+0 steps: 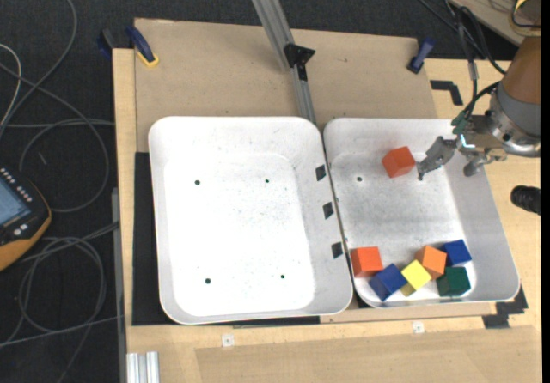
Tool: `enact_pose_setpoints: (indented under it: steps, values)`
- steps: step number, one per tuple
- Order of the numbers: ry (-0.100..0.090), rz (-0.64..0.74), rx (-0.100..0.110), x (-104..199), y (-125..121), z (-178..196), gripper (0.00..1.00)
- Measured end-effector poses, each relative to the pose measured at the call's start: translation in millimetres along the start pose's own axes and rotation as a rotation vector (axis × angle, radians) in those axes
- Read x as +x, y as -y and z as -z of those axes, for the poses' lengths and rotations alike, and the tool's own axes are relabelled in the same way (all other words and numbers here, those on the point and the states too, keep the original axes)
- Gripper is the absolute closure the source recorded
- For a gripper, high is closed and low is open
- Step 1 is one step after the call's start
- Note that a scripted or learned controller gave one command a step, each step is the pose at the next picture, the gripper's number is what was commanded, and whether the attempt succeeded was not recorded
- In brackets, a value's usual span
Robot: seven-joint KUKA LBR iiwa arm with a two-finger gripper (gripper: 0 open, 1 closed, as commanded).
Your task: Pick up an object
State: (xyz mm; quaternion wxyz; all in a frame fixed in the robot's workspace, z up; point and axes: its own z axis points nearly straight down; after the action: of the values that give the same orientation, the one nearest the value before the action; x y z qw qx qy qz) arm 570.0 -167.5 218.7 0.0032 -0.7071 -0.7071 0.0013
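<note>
Grey fingers of the pincer (449,160) stand spread apart with nothing between them, hanging over the upper right part of the right bin (485,205). One fingertip sits just beside an orange-red cube (398,161), though contact cannot be judged. Around that cube the bin floor lies bare, giving open room toward the middle. Along the near rim cluster an orange cube (367,259), two blue cubes (388,280), a yellow cube (416,274), another orange and a green cube (454,282). Leftward lies the left bin (163,201) on the tabletop (215,55).
</note>
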Motion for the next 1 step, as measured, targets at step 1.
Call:
enact_pose_setpoints:
  steps: [1]
  values:
    - [0.001,0.001,-0.004,0.1,-0.6,2.6,0.0]
